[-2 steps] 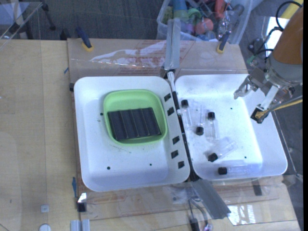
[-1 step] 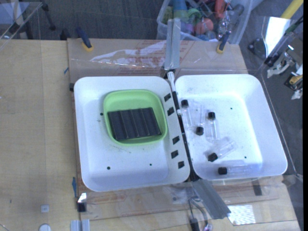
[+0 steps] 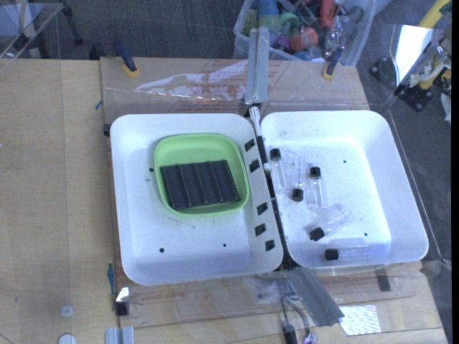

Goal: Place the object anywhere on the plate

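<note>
So, quick rundown: two white bins side by side on the wooden surface. The left bin has a green plate w/ rounded corners sitting roughly in its middle, a bit toward the back. On the plate there's a dark ribbed slab, flat, covering most of the plate's floor, green rim showing all around it. The right bin holds the loose stuff: a bunch of small clear vials w/ black caps. One vial is right by the divider, another lies just beside it, a third is near the bin's center, a fourth lies tilted further front, and a fifth lies along the front wall. All of them are in the right bin, well apart from the plate, none touching it. Along the seam btw the bins there's a row of black clips. Behind the bins: a clear tub of colorful bits and a blue clamp at the back left corner. Grey tape in front. Pincer state: can't tell from this shot, tbh.
</note>
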Available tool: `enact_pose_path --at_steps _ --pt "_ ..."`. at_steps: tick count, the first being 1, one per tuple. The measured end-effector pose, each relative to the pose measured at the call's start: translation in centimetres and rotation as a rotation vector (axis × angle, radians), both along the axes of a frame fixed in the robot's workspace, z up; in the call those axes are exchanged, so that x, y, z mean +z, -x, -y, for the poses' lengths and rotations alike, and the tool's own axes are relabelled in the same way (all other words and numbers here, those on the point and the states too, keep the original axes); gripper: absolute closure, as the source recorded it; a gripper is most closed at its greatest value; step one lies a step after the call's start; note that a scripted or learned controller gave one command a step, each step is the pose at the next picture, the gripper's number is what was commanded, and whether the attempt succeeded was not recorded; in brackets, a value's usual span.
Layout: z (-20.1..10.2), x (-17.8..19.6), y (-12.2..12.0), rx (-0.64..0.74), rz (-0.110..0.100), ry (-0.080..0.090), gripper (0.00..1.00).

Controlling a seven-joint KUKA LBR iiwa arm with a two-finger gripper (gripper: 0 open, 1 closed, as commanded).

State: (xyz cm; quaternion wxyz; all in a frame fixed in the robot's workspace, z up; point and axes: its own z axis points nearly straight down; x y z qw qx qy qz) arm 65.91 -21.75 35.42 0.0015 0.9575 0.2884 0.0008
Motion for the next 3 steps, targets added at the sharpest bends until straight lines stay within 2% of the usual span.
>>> enact_pose_path --at_steps 1,2,3 --pt "0.3 8.1 -0.1 -0.086 0.002 0.0 0.0" --pt "0.3 -0.8 0.3 -0.138 -0.007 -0.004 0.0" --pt "0.5 6.4 0.1 -0.244 -0.001 -0.002 0.0"
